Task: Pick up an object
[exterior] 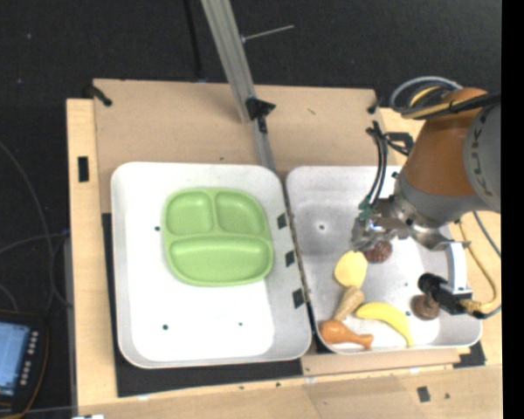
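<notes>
A green divided plate (217, 237) (three compartments) lies in the left white bin (140, 321), toward its far half. Both bins sit on the tan counter (157, 120). A metal pole (231, 59) slants up from the counter's far side, and a small blue-lit screen (7, 352) sits at lower left.

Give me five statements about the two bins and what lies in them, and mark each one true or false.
1. The green divided plate lies in the left bin. True.
2. The banana lies in the left bin. False: it lies in the right bin, near its front edge.
3. The gripper hangs over the right bin. True.
4. The green plate has three compartments, all bare. True.
5. The chicken drumstick lies on the green plate. False: it lies in the right bin's front corner, beside the banana.
</notes>
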Controlling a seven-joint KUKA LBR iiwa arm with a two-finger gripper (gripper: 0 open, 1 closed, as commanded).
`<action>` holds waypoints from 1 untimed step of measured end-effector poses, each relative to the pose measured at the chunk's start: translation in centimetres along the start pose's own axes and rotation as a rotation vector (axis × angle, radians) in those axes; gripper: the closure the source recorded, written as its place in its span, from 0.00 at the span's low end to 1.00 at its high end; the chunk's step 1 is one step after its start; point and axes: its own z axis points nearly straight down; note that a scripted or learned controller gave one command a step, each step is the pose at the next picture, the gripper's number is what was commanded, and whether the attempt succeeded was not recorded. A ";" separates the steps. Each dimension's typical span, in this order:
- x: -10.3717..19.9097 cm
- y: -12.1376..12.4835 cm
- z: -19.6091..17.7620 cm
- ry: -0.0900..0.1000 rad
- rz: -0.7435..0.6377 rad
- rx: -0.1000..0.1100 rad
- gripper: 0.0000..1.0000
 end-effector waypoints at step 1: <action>-0.1 0.3 -5.4 0.000 0.000 0.000 1.00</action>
